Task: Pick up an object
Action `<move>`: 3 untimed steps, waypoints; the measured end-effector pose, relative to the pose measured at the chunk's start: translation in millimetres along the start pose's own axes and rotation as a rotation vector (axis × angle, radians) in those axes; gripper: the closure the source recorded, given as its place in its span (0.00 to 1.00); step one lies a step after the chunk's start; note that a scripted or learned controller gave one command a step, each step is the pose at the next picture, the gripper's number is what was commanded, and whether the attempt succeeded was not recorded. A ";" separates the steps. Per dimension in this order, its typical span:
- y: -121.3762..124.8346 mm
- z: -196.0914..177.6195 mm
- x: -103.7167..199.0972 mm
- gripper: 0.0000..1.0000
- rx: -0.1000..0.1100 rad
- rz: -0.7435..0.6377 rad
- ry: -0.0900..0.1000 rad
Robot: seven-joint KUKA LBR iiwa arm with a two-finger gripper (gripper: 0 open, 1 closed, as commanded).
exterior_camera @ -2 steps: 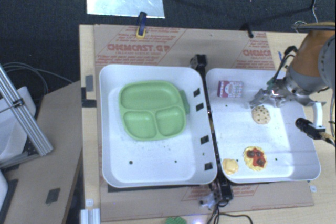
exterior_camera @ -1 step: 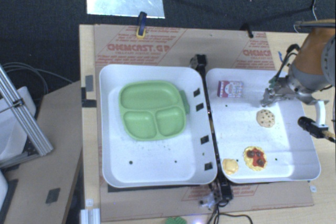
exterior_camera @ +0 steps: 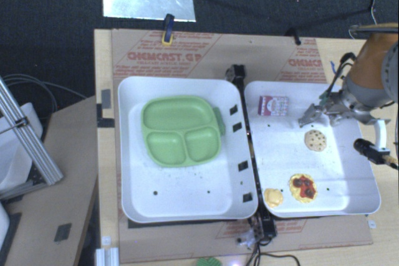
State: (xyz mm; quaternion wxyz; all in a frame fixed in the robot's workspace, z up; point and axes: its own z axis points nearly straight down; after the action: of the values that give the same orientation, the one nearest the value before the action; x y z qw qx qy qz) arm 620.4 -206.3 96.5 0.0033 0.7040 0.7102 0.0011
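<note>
The right bin (exterior_camera: pixel 349 159) holds a small maroon and white box (exterior_camera: pixel 273 105) at its back left. A round chocolate-chip cookie (exterior_camera: pixel 315 140) lies near its middle. A toy pizza slice with red topping (exterior_camera: pixel 303 187) and a small yellow piece (exterior_camera: pixel 273 197) sit by the front wall. My gripper (exterior_camera: pixel 319 118) hangs over the back of this bin, just above and behind the cookie and to the right of the box. Its fingers are spread open with nothing between them.
The left bin (exterior_camera: pixel 134 196) carries a green divided plate (exterior_camera: pixel 182 131). A black clip strip (exterior_camera: pixel 243 134) runs along the divider between the bins. The grey arm with its orange band (exterior_camera: pixel 374 65) enters from the right, over the right bin's back corner.
</note>
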 end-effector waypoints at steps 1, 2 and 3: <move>-64.6 12.8 0.0 0.00 0.011 0.011 0.004; -61.2 11.7 0.4 0.00 0.005 0.008 0.003; -21.6 11.0 0.5 0.00 0.000 0.003 0.002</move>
State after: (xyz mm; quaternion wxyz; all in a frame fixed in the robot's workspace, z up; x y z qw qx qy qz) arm 598.8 -206.1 85.3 0.0027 0.7051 0.7091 0.0016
